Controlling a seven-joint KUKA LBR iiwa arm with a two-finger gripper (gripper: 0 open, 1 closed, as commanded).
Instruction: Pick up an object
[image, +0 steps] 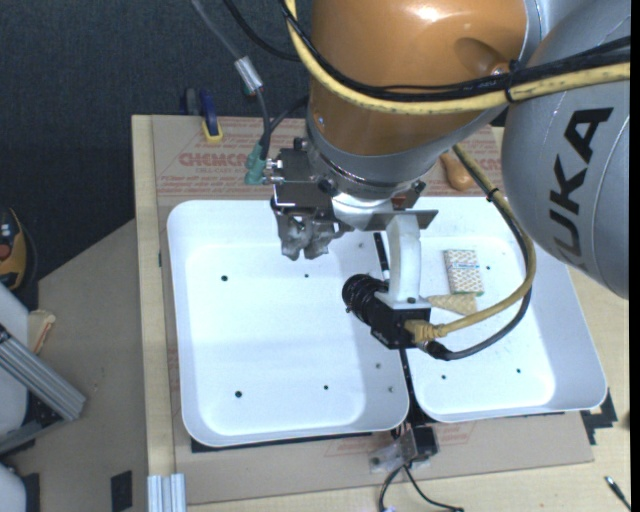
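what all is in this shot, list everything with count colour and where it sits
bins: 2, white, side by side on the bench
patterned pad: 1, pale checkered, upper part of the right bin
tan piece: 1, tan, just below the pad, right bin
clamp: 1, blue and yellow, board's far left edge
orange-brown thing: 1, behind the right bin, partly hidden
arm: 1, grey with orange band, entering from the right
gripper: 1, dark metal, over the left bin's far edge

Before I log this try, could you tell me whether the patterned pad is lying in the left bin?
No, the patterned pad lies in the right bin, beside the arm.
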